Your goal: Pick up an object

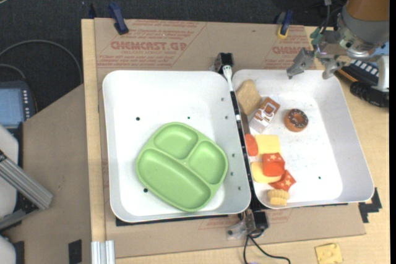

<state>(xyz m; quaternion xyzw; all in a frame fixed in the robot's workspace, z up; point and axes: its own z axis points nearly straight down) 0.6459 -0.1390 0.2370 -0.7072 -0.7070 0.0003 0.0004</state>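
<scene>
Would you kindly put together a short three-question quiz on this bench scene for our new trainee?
1. True or false: the green plate lies in the left bin.
2. Multiple choice: the doughnut sits (A) on the green plate, (B) in the right bin, (C) on the cardboard outside the bins.
3. Fill in: the end effector is over the right bin's ____ edge, open and holding nothing.

Key: 1 true; 2 B; 3 far.
</scene>
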